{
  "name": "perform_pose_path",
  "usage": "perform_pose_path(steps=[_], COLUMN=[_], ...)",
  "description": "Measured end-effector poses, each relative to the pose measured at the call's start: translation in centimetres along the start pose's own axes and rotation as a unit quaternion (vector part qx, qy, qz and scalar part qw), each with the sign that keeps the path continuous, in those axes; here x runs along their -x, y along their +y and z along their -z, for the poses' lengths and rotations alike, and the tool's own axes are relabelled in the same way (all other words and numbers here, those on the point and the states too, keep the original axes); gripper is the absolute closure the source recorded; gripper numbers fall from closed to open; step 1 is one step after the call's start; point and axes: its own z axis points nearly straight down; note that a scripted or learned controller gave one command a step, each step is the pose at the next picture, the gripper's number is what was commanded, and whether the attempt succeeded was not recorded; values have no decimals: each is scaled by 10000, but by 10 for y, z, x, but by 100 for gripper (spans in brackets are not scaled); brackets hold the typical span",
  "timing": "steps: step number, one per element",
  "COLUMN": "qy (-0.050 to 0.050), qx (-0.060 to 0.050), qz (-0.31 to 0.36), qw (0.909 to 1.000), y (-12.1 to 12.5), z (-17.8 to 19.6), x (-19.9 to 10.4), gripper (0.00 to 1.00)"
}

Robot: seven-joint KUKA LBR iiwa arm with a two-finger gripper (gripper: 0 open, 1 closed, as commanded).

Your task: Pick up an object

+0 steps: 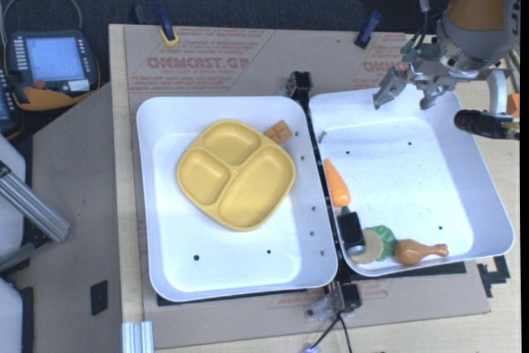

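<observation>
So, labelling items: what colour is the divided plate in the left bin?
Yellow, the plate shows clearly in the camera view.

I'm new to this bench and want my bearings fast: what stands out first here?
The big yellow divided plate fills the middle of the left bin. In the right bin, an orange carrot lies by the left wall, with a brown drumstick near the front edge. The gripper hangs open over that bin's far edge, holding nothing.

**Surfaces on the bench**

Both white bins point(165, 244) look like smooth, slightly glossy plastic. The yellow divided plate point(235, 174) is matt plastic. The bench board point(215, 54) looks like brown paper-faced sheet. The carrot point(336, 183) appears smooth, plastic-like.
</observation>
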Motion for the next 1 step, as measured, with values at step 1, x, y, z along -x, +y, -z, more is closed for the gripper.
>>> perform_pose_path(steps=[1], qy=[-10], qx=[74], qz=[13], qw=[10000], y=[2], z=[9], x=[0], gripper=[0])
